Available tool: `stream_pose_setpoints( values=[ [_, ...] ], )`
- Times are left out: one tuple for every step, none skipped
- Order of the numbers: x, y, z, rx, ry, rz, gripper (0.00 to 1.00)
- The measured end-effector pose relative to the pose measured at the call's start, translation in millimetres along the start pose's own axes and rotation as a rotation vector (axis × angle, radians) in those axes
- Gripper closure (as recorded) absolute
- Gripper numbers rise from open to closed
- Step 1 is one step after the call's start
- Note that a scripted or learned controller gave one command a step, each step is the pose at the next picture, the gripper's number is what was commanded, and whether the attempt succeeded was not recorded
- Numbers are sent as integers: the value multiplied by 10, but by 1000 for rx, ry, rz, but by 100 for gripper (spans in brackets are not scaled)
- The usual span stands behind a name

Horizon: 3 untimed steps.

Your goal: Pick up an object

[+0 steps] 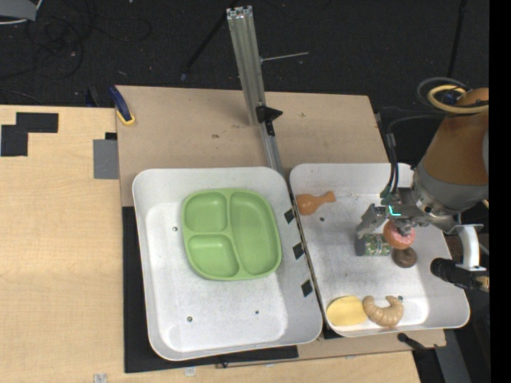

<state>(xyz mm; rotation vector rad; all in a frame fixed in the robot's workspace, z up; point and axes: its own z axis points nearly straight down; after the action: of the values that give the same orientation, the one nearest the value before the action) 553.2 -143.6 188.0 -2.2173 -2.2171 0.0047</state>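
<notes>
My gripper (378,231) hangs low over the middle right of the right bin (343,270), below the grey wrist and its orange band. A small pink-red object (398,234) lies right against the gripper's right side, partly hidden by it. A dark brown round piece (405,258) sits just below that. An orange pear-shaped toy (314,202) lies at the bin's upper left. At the bin's front edge a yellow round object (345,312) lies next to a tan curved pastry-like toy (385,310).
The left bin (160,294) holds a green three-compartment plate (231,234). An upright aluminium post (246,62) stands behind the bins. Black clips (297,250) line the divide between the bins. The arm's body covers the right bin's upper right corner.
</notes>
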Motion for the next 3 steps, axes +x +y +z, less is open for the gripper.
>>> stream_pose_setpoints(
  values=[
    [-1, 7, -11, -3, 0, 0, 0],
    [43, 121, 505, -13, -7, -3, 0],
    [-16, 148, 554, -25, -14, 3, 0]
  ],
)
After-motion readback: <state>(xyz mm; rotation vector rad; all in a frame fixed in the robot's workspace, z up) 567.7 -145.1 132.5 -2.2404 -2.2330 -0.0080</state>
